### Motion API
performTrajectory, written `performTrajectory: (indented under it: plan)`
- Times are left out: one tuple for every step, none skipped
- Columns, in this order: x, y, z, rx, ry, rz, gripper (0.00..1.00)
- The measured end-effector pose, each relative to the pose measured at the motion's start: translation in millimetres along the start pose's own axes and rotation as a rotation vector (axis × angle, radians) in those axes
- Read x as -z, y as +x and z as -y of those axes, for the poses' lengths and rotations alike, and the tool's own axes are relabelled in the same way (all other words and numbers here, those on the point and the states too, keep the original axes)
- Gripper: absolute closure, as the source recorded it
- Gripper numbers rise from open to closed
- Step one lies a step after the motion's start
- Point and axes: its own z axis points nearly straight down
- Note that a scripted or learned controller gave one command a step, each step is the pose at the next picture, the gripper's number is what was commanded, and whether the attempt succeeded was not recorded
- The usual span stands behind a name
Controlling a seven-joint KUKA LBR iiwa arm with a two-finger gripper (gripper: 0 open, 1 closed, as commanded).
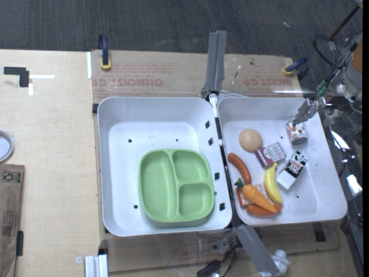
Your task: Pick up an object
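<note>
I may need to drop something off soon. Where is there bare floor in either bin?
Left white bin: bare floor all around the green divided plastic tray, widest along the far wall. Right white bin: crowded centre; bare strips along its far and right walls.

Both bins (pixel 109 154) white. Left bin: pale green divided tray (pixel 176 184). Right bin: tan egg (pixel 250 139); red-orange sausage (pixel 240 166) at 7 o'clock of it; orange carrot (pixel 255 195), green top; yellow banana (pixel 271 184); white carton (pixel 292 171) with black cow patches; purple-and-white packet (pixel 271 153); red-and-white can (pixel 297 133). Bench (pixel 46 154) light wood; clamps (pixel 104 53) blue and yellow.
</note>
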Motion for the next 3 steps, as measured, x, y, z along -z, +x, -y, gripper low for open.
performTrajectory:
  plan:
    - [-61.9,-40.1,16.3,-0.233,0.002,-0.001,0.00]
    - [-163.6,-15.4,45.6,-0.283,0.000,0.000,0.00]
    - [-155.6,-16.0,45.5,-0.286,0.001,0.000,1.00]
